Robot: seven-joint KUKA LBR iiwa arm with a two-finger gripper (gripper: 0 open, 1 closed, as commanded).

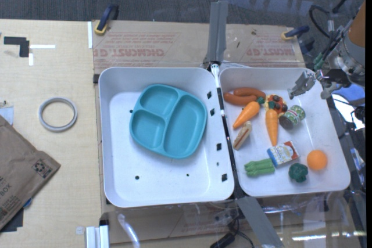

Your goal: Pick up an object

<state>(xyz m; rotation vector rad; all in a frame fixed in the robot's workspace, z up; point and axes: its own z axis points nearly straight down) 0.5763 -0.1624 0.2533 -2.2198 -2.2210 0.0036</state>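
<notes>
Broccoli (298, 172), orange (317, 160) and other toys lie untouched in the right bin (334, 125), so nothing is picked yet, w/ gripper (303, 85) poised above that bin's far right corner, open and w/o any load.

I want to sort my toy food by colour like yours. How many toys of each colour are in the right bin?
Orange: 3, two carrots and a ball
Green: 2, a pod and broccoli
Red: 1, sausage
Mixed colours: 4, sandwich, carton, can, small toy
Total: 10
</notes>
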